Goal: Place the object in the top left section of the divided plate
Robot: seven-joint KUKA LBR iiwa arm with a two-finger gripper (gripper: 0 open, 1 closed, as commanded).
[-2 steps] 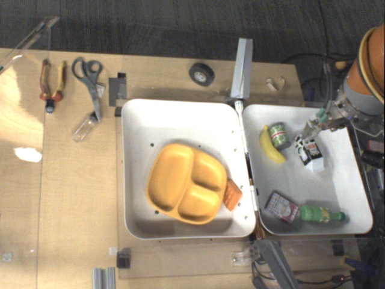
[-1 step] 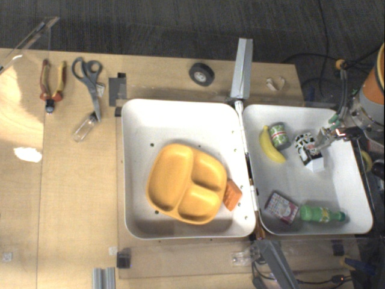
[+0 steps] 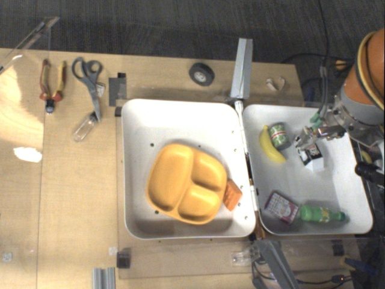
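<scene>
A yellow divided plate [image 3: 187, 182] lies in the left bin [image 3: 138, 119], with three sections. An orange block [image 3: 232, 195] rests against the plate's right edge on the bin floor. My gripper [image 3: 309, 149] hangs over the upper middle of the right bin [image 3: 355, 179], just right of a green can [image 3: 278, 135] and a banana [image 3: 271, 145]. Nothing shows in its grasp. The arm's orange band [image 3: 372, 65] is at the right edge of the view.
A purple box [image 3: 281, 207] and a green bottle [image 3: 322, 214] lie along the right bin's front. On the bench to the left are scissors [image 3: 90, 83] and red-handled pliers [image 3: 52, 84]; a tape roll [image 3: 201, 73] sits behind the bins.
</scene>
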